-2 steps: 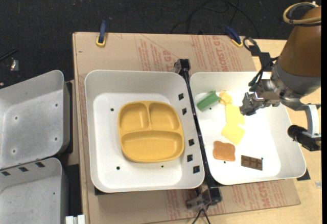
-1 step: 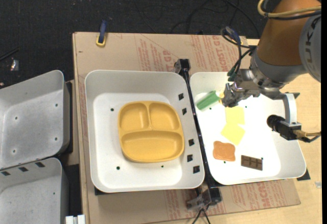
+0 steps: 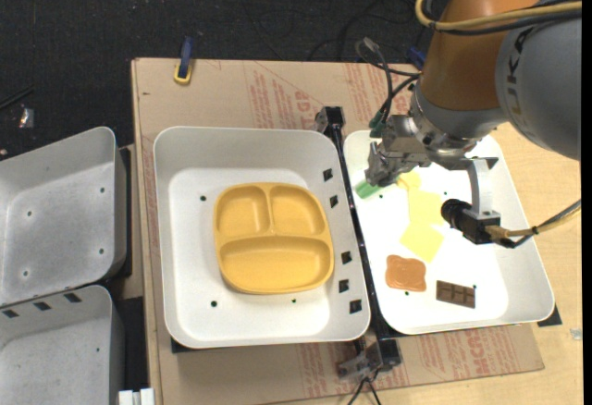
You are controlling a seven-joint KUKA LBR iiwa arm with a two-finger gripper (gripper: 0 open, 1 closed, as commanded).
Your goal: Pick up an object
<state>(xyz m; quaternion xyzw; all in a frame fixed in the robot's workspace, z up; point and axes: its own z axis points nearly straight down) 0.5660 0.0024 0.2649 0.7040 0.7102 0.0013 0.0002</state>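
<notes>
Step in hand: the approach or grasp stage, as I read it. The hand sits low in the upper left corner of the right bin, centre-right of frame, right over a small green piece that lies against the bin's left wall. That piece looks like the target. Only its lower left end shows, the rest is under the hand.

Hand state: can't tell whether it's spread or pressed together, the wrist blocks the view from above. Nothing confirms a grip, so I'd count the pick as not yet done.

Other candidates in the same bin:
- yellow flat pieces, just below and right of the hand
- brown toast-like piece, lower in the bin
- dark brown bar, just right of the toast piece, apart from it

Left bin holds a yellow divided tray, well clear of the hand. Both bins sit on the desk.

Next move calls for closing squarely on the green piece, then a straight lift. Risk, as a judgement: the piece is thin and hard against the wall, so the wall could foul the grasp, or the hand could come up with nothing. Check for green in the grip before calling it a success.
</notes>
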